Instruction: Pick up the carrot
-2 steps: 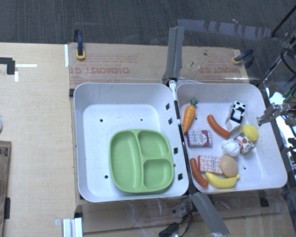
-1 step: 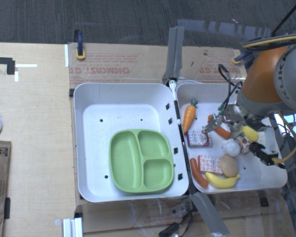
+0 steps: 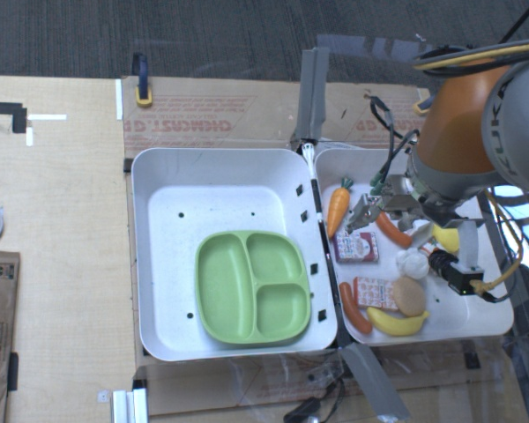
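Two white bins are being borne side by side on a wooden bench (image 3: 53,201), the left bin (image 3: 159,236) holding a green plate (image 3: 251,285) and the right bin (image 3: 485,320) crowded with toy food. The carrot (image 3: 338,207) is lying against the right bin's left wall (leaf end up), probably just where it was dropped. The gripper (image 3: 365,214) is being held low just beside it, nothing seen clamped; whether its fingers are apart or together cannot be told.

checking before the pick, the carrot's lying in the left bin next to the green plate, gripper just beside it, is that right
Not quite: the carrot lies in the right bin, against its left wall, not in the left bin with the green plate. The camera view shows it. The gripper is just beside it, as you said.
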Robot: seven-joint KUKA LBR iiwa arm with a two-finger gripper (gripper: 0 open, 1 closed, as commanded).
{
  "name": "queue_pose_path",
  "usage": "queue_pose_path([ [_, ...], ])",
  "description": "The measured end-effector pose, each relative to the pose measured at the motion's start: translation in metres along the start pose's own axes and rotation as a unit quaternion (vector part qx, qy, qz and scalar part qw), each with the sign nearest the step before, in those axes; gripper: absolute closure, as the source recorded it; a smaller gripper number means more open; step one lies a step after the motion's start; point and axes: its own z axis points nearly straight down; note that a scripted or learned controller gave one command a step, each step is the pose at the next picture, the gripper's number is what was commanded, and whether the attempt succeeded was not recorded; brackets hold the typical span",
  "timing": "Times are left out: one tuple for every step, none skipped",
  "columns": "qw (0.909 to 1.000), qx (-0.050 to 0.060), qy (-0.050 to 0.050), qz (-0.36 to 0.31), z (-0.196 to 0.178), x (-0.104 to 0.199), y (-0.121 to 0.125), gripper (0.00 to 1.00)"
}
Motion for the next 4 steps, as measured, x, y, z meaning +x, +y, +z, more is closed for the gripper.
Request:
queue_pose_path([
  [0.9955, -0.001, -0.001, -0.095, 0.000, -0.012, 0.076, 0.00],
  [0.9955, -0.001, -0.001, -0.095, 0.000, -0.011, 0.076, 0.00],
  [0.9950, -0.001, -0.001, -0.100, -0.054, 0.011, 0.114, 0.00],
  [0.9790, 0.000, 0.000, -0.204, -0.001, -0.016, 0.113, 0.00],
])
